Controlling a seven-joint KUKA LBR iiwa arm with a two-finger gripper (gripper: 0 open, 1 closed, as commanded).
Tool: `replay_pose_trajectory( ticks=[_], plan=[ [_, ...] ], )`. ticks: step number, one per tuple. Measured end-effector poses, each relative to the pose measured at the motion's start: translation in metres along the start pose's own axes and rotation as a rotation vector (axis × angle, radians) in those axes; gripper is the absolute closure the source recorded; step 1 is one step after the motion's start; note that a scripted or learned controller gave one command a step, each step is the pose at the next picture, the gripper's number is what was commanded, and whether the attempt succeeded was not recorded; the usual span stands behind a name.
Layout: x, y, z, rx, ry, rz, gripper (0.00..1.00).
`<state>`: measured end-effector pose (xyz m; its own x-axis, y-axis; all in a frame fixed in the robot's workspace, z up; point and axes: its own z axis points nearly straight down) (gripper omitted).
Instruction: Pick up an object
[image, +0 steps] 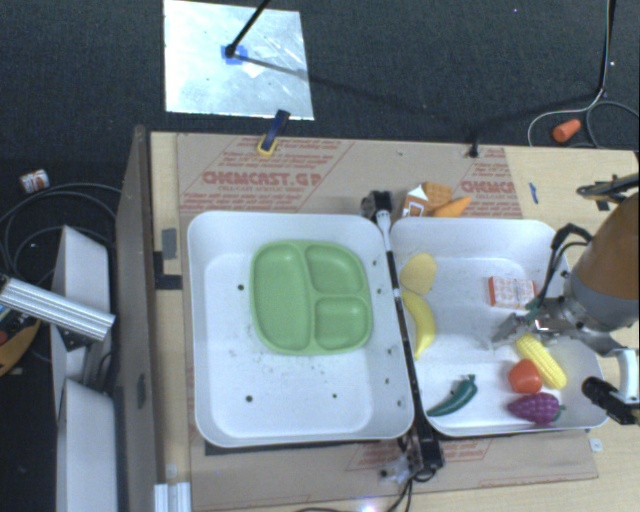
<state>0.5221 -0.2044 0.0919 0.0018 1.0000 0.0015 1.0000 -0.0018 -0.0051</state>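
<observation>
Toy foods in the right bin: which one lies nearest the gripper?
The yellow corn cob, just below the gripper; the tomato, grapes and banana lie farther off.

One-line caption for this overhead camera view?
Gripper low in right bin beside corn, tomato and grapes; green tray in left bin.

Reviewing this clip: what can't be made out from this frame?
- End effector, camera view: too small and blurred against the right bin to tell its state or whether it touches the corn.
- Arm: cut off by the right edge.
- Packet: print too small to read.
- Orange items behind the right bin: partly hidden by its rim, identity unclear.
</observation>
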Motion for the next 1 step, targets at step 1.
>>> replay_pose_trajectory(
  ticks=[1],
  plan=[
    [0.0142,-0.0369,0.0084,-0.004,-0.001,-0.001,0.00]
  ],
)
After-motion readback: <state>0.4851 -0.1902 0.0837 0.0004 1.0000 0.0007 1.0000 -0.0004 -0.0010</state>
